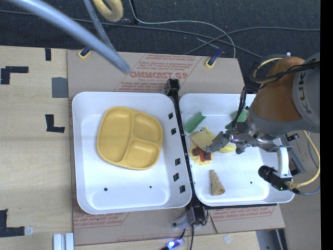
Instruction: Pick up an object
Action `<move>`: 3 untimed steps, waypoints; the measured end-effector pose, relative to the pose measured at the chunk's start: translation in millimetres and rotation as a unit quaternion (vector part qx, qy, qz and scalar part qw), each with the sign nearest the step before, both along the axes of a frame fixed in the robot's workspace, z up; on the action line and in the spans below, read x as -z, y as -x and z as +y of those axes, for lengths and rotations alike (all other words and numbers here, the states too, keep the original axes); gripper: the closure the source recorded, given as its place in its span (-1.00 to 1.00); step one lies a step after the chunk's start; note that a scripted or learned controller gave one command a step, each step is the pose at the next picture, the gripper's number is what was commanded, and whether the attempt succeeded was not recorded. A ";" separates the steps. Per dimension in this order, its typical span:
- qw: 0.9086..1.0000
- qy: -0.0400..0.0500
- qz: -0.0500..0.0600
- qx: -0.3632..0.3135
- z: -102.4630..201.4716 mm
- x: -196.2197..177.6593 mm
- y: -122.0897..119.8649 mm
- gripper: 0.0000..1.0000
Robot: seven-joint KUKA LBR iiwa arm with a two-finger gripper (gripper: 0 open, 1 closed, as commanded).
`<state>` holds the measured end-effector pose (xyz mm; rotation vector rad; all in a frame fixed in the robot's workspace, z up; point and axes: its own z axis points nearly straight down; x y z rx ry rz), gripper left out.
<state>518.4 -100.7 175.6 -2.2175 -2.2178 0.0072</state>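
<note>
Nearest the camera, a brown cone-shaped piece [216, 183] lies alone on the right bin [244, 191] floor, apart from the rest. Further back the gripper [209, 151] is low over a cluster by the divider: small red item [199, 152], yellow block [202, 138], green piece [194, 121] behind. Tip seems to touch the red item, but open or clenched can't be told, nothing clearly grasped. Left bin [83, 139] holds a yellow divided plate [130, 137]. Judgement: pick 1 target, prob. the red one, center on it w/o nudging the yellow block, close fully, lift straight up.
</note>
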 end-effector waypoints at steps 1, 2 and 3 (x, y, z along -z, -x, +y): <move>1.000 0.000 0.000 0.000 -6.2 62.1 1.6 -1.00; 1.000 0.000 -0.001 -0.001 -4.9 49.2 0.8 1.00; 1.000 0.000 -0.005 0.000 -4.0 0.3 9.7 1.00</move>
